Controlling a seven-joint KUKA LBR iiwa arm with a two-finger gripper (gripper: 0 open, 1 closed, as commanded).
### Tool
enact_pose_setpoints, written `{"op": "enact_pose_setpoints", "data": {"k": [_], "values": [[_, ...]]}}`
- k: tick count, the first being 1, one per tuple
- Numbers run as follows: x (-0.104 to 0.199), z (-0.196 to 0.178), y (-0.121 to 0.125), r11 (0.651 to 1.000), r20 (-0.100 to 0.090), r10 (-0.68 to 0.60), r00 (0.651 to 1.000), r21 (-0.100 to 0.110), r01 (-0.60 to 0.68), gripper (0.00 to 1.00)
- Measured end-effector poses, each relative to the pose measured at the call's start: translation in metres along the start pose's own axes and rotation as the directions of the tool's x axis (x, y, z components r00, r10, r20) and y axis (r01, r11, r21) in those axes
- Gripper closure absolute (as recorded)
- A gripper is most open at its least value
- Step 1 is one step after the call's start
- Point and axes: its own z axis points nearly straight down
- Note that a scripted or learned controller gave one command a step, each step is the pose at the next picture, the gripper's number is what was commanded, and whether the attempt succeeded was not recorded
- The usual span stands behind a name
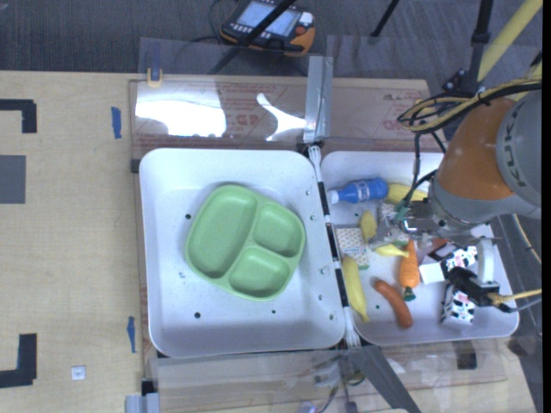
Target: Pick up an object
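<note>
The right bin (482,329) holds a heap of small items. Among them are a blue bottle (362,191), a long yellow banana (354,286), an orange carrot (409,269), a red sausage (393,303) and a black-and-white cow toy (461,298). My gripper (394,229) is low over the bin's middle, right above the carrot's top and beside a small yellow piece (368,224). The grey arm with its orange band (478,157) hides the bin's right rear part.
The left bin (164,231) bears a green divided plate (245,241). A speckled flat piece (349,241) lies by the divider between the bins. A clear wall (224,110) stands behind the bins, and cables and a handheld controller (267,24) lie beyond it.
</note>
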Motion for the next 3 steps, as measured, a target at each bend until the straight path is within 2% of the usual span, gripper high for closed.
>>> {"op": "enact_pose_setpoints", "data": {"k": [1, 2, 3], "values": [[0.0, 0.021, 0.011, 1.0, 0.0, 0.018, 1.0, -0.004, -0.018, 0.0], [-0.001, 0.01, 0.013, 1.0, 0.001, 0.02, 1.0, -0.009, -0.02, 1.0], [0.07, -0.077, 0.047, 1.0, 0.0, 0.013, 1.0, 0.002, -0.013, 1.0]]}}
